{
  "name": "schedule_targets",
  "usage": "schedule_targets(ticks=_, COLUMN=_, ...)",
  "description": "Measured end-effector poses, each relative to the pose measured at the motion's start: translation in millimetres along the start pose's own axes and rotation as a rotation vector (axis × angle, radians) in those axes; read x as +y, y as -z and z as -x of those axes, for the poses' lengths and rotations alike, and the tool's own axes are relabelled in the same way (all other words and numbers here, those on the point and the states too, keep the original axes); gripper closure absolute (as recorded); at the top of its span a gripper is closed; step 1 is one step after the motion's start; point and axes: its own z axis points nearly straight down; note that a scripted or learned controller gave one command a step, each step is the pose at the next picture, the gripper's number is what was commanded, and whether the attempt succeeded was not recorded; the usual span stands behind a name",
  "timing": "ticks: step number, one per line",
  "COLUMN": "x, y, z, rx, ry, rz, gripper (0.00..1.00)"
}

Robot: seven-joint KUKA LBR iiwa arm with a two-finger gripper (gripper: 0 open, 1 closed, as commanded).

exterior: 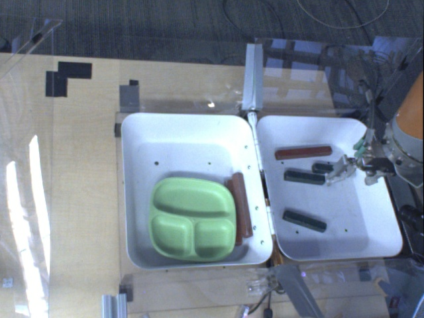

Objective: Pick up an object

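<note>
The right bin [371, 230] holds a reddish-brown bar [303, 152] near its far side. Just below it lies a black bar [302, 176], with a short dark piece [322, 167] beside it. A second black bar [305, 220] lies nearer the front. My gripper [339, 169] reaches in from the right, low over the bin, its tip just right of the short dark piece and the upper black bar. Nothing shows held in it.
The left bin [179, 138] holds a green divided plate [194, 218] at its front, with a brown bar [240, 205] lying along the plate's right side. A metal post [251, 78] stands behind the seam between the bins. Cables run over the floor at the back.
</note>
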Motion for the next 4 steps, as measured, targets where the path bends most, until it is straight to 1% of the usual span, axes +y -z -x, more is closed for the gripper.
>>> schedule_targets(ticks=1, x=111, y=-69, z=22, rx=0.000, ry=0.051, rz=-0.002, gripper=0.00)
schedule_targets(ticks=2, x=132, y=-186, z=68, rx=-0.002, ry=0.143, rz=0.004, gripper=0.00)
schedule_targets(ticks=3, x=135, y=-172, z=67, rx=-0.002, ry=0.145, rz=0.013, gripper=1.00)
schedule_targets(ticks=4, x=135, y=-172, z=67, rx=-0.002, ry=0.145, rz=0.012, gripper=0.00)
